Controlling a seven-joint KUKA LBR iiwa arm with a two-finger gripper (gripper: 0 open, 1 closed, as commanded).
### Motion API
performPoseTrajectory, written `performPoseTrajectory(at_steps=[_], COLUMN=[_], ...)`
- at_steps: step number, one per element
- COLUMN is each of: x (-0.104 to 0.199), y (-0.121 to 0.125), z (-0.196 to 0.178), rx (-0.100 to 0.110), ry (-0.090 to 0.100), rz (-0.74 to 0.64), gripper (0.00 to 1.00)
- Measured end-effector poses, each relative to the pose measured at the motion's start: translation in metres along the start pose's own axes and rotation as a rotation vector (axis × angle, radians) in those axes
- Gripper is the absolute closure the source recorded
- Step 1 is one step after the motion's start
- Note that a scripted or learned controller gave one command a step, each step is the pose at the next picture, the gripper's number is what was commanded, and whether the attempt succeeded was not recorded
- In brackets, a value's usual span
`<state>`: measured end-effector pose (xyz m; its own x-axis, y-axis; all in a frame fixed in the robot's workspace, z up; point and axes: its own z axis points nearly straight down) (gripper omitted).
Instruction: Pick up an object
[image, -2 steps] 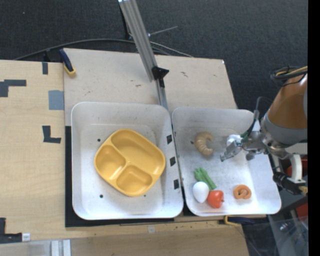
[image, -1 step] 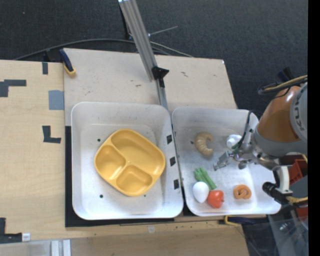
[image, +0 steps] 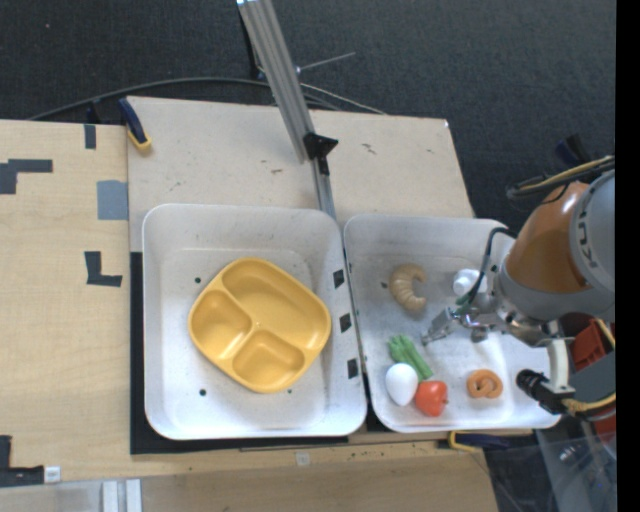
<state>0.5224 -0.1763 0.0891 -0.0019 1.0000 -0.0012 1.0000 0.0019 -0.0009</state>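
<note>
White plastic bins sit side by side on the bench (image: 250, 140). The left bin (image: 165, 300) holds a yellow tray (image: 260, 323) with three compartments, lying near the bin's middle. The right bin (image: 400, 235) holds the small things: a tan croissant (image: 408, 286) toward its far edge, a green vegetable (image: 409, 355) lying aslant near its middle, a white egg (image: 401, 383) and a red tomato (image: 431, 397) touching each other by the near edge, and an orange ring (image: 485, 384) at the near right corner.

The arm (image: 555, 245) reaches over the right bin's right edge, and the gripper (image: 441, 327) hangs low over the bin's middle. Its metal fingers (image: 437, 330) point toward the left bin and look slightly spread, with nothing between them. The croissant lies just beyond the fingers toward the far edge, apart from them. The vegetable lies just beside the fingertips on the near side; whether they touch it cannot be told. Egg, tomato and ring lie nearer the bin's near edge, all apart from the fingers.
</note>
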Motion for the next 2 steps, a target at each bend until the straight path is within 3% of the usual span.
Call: performPoseTrajectory(at_steps=[1, 2], x=[0.001, -0.009], y=[0.0, 0.004], z=[-0.01, -0.061], rx=[0.0, -0.004], ry=[0.001, -0.001], rz=[-0.001, 0.001], gripper=[1.0, 1.0])
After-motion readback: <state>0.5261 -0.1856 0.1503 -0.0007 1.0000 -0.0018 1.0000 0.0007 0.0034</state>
